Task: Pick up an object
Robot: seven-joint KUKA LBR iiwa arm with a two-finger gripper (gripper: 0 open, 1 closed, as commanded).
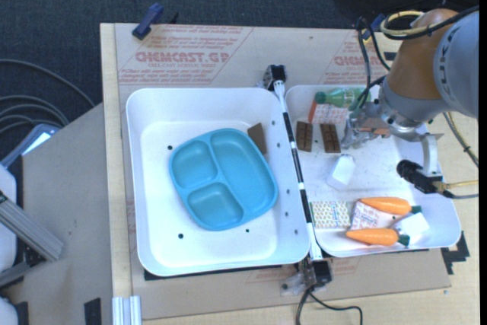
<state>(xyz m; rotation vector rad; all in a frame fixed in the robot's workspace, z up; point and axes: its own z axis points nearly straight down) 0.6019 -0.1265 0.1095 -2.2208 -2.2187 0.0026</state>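
- The arm (pixel 426 65), grey with an orange band, is seen reaching in from the right over the upper part of the right bin (pixel 449 232).
- The gripper (pixel 358 129) is lowered near the bin floor at the upper middle of that bin; whether it is released, clenched or grasping anything cannot be told, since its tip is masked by the wrist.
- Just to the left of the gripper, two brown bars (pixel 316 137) are laid side by side, upright in the view.
- Just below the gripper, a small white object (pixel 342 170) is found on the bin floor, apart from the tip.
- Above and slightly left of the gripper, a green bottle (pixel 338 97) is lying against the bin's far wall, with a patterned packet (pixel 329 115) between it and the gripper.
- Well below the gripper, two carrots (pixel 384 205) are set near the front wall, a small box (pixel 365 217) between them and a speckled packet (pixel 329 214) to their left.
- To the lower right of the gripper, a black cylindrical part (pixel 415 175) is seen over the bin.
- Far to the left of the gripper, the left bin (pixel 152 125) is occupied by a blue divided plate (pixel 221 179), with a brown piece (pixel 257 138) touching its upper right edge.
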